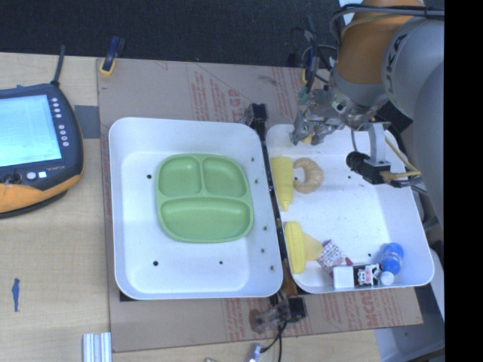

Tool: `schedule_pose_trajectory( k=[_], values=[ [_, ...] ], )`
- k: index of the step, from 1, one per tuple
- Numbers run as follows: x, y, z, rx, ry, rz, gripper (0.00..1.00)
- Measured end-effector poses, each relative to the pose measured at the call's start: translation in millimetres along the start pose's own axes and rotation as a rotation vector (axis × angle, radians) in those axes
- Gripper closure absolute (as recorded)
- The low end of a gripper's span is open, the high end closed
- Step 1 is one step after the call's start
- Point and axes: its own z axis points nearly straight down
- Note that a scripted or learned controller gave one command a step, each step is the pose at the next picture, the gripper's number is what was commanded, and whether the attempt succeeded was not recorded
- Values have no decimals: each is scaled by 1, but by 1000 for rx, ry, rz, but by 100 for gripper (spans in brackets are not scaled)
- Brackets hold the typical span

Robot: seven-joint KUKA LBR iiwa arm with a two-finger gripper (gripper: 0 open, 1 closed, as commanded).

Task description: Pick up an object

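My gripper (311,132) hangs over the far left corner of the right bin (362,210), just above and behind a tan ring-shaped pastry (308,174). A yellow piece (281,181) lies against the bin's left wall beside the ring. Nearer the front, a yellow corn cob (299,246) lies by the same wall. A small crumpled wrapper (330,253), a white and black box (355,276) and a blue-capped bottle (390,261) sit in the front right corner. Nothing shows between the fingers.
The left bin (136,210) holds a green divided plate (204,197). A teach pendant (34,145) with a lit screen lies on the bench at far left. The arm's orange band (373,32) and grey body crowd the upper right, with cables beside the right bin.
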Motion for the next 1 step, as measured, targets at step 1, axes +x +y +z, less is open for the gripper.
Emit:
schedule_pose_trajectory(
  k=[1],
  values=[
    [56,-45,-26,3,-1,-2,100]
  ],
)
